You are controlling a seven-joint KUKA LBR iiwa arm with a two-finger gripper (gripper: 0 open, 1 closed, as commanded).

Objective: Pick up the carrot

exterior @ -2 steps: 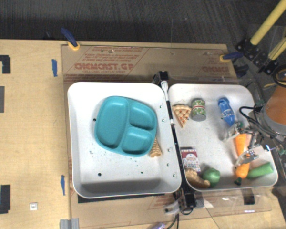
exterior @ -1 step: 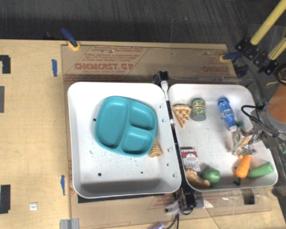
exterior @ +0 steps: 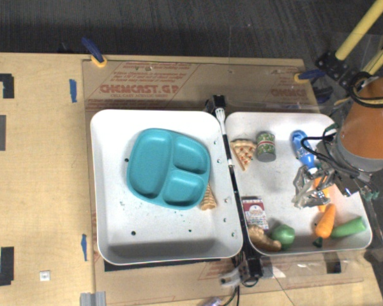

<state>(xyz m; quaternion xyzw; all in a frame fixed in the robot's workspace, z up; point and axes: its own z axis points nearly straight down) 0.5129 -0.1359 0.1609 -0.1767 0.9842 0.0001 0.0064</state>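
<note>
Orange carrot [exterior: 325, 220] lies tilted in the right bin [exterior: 277, 190], toward the bin's 4 o'clock corner, its upper end just below the gripper [exterior: 308, 193]. A green vegetable [exterior: 348, 227] lies just beside the carrot at its 3 o'clock. The gripper hangs from the grey arm [exterior: 364, 139], which enters from 3 o'clock with its orange band uppermost; whether the claw is spread or closed cannot be told, and no object is seen between its tips. At the gripper's 12 o'clock lies a blue object [exterior: 299, 142]. Toward the right bin's 11 o'clock stand a small green can [exterior: 265, 146] and a waffle-patterned wedge [exterior: 243, 153]. Along the bin's 7 o'clock edge lie a red-and-white packet [exterior: 253, 213], a tan item [exterior: 260, 237] and a green pepper [exterior: 283, 234]. The left bin [exterior: 115, 228] holds a teal divided plate [exterior: 168, 167], with an ice-cream cone [exterior: 208, 198] touching the plate's 4 o'clock rim.
</note>
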